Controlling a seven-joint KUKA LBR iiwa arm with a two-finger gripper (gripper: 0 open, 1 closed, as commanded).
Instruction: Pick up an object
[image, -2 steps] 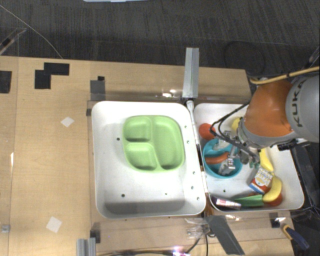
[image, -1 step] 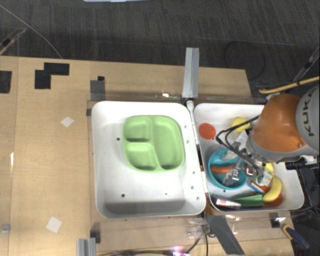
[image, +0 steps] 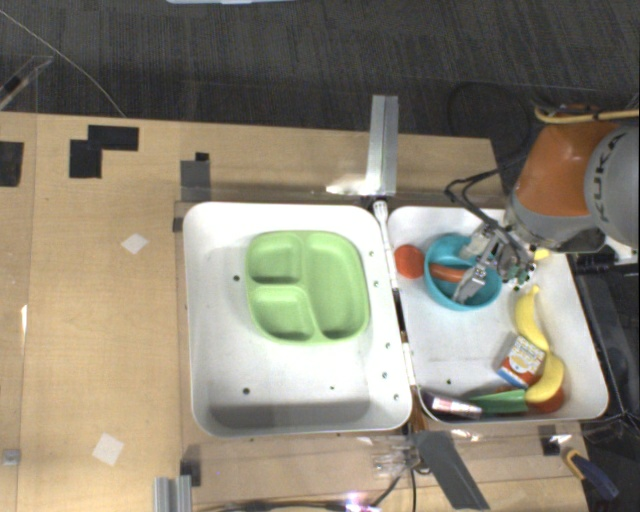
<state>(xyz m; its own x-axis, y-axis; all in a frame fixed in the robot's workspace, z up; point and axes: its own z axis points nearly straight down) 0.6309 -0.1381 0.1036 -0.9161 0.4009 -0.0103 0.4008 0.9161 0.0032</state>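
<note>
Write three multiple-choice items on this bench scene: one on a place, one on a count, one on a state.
1. Where does the green divided tray lie?
A. in the left bin
B. in the right bin
C. on the bare bench

2. How many compartments does that tray have?
A. two
B. three
C. five

3. How is the pincer placed?
A. over the left bin
B. over the blue bowl
C. out past the bench edge

Key: 1 A, since the tray sits in the left bin, across the divider from the right bin. 2 B, since ridges split it into two small wells and one long one. 3 B, since it hangs at the blue bowl in the right bin.
</note>
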